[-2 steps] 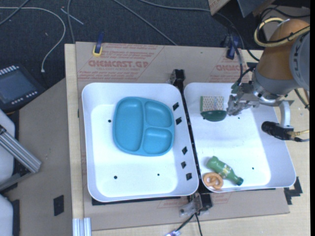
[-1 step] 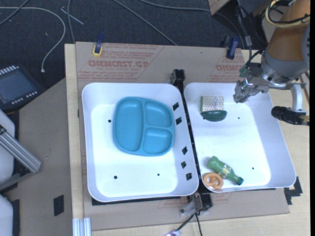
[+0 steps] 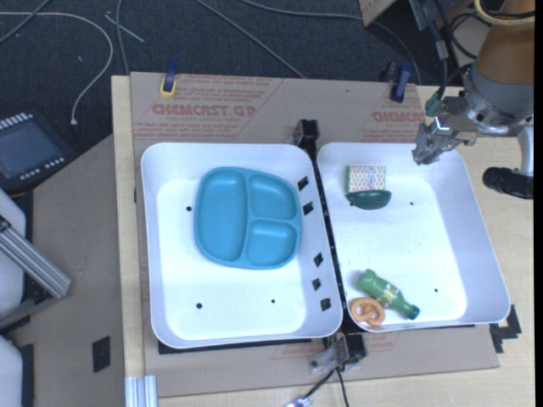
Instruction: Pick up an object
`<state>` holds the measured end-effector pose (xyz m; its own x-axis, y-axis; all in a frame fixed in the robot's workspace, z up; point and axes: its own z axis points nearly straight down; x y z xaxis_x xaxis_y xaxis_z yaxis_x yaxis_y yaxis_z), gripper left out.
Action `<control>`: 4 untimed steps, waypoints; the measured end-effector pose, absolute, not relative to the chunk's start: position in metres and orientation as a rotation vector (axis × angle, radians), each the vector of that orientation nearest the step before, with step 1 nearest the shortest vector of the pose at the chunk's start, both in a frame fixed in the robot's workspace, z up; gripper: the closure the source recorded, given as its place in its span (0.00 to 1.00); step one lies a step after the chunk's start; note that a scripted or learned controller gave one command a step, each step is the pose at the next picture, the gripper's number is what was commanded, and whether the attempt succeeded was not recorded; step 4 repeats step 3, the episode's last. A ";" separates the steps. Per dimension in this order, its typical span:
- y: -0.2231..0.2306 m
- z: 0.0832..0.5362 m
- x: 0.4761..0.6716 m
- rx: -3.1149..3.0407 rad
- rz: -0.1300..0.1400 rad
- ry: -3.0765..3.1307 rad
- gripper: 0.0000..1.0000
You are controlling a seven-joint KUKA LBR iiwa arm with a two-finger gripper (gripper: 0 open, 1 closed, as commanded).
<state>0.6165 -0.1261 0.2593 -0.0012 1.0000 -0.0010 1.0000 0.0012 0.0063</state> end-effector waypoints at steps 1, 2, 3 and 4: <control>-0.064 0.260 0.620 2.215 0.003 2.230 1.00; -0.015 0.243 0.621 2.218 -0.001 2.231 1.00; 0.040 0.228 0.620 2.218 -0.002 2.232 1.00; 0.040 0.228 0.620 2.218 -0.002 2.232 1.00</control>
